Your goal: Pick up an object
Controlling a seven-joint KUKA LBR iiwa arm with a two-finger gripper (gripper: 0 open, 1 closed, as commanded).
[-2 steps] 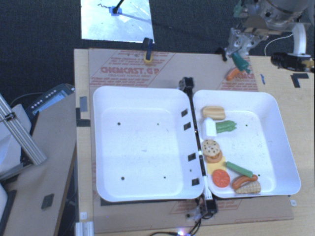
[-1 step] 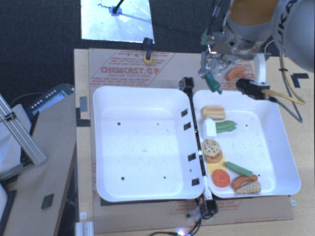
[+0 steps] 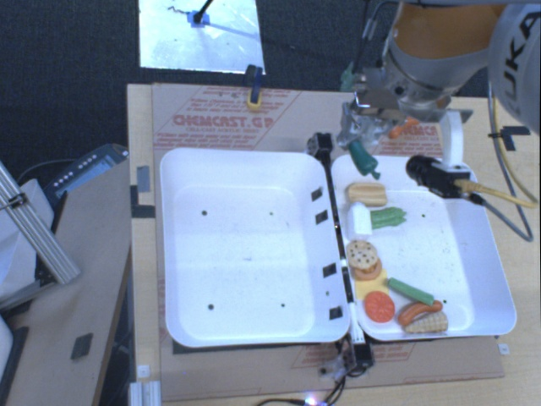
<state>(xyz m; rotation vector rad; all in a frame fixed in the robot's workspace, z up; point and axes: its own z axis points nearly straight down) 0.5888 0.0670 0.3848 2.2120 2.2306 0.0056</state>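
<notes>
**Over the right bin's far-left corner, gripper with teal piece**

Above the far-left corner of the right bin (image 3: 494, 252), the gripper (image 3: 362, 146) grips a teal object (image 3: 364, 159) between its fingers. Bread roll (image 3: 367, 194), green piece (image 3: 388, 218), cookie (image 3: 363, 256) and tomato slice (image 3: 379, 306) lie along the bin's left edge.
</notes>
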